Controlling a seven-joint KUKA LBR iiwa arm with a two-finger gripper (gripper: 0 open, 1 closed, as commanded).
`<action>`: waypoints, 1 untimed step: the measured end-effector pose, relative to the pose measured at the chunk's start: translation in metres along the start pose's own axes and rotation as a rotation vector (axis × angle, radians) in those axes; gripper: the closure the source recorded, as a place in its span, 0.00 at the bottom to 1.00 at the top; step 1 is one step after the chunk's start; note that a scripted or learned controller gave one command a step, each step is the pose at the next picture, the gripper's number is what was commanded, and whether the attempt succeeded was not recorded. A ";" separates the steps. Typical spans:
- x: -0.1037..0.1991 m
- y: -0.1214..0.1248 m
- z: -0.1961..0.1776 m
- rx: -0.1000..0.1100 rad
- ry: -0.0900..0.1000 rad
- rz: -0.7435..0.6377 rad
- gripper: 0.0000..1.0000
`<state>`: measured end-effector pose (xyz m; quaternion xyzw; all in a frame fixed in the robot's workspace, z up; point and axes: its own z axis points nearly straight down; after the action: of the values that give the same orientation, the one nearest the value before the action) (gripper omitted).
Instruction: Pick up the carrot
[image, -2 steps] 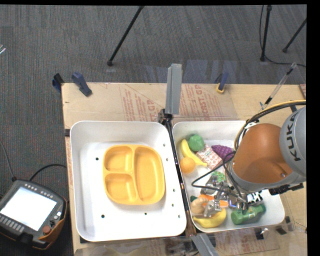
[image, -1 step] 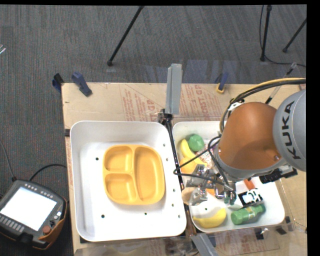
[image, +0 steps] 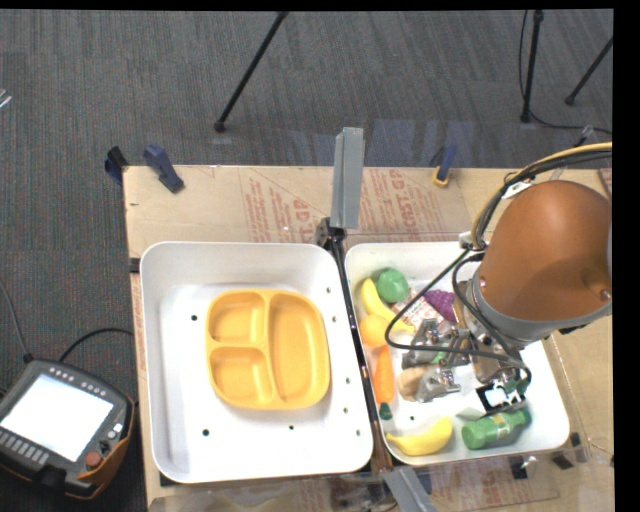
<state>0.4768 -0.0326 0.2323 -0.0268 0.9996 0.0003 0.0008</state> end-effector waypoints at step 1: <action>0.000 0.000 0.000 0.000 0.001 0.000 0.00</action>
<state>0.4766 -0.0324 0.2319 -0.0269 0.9996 0.0005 0.0004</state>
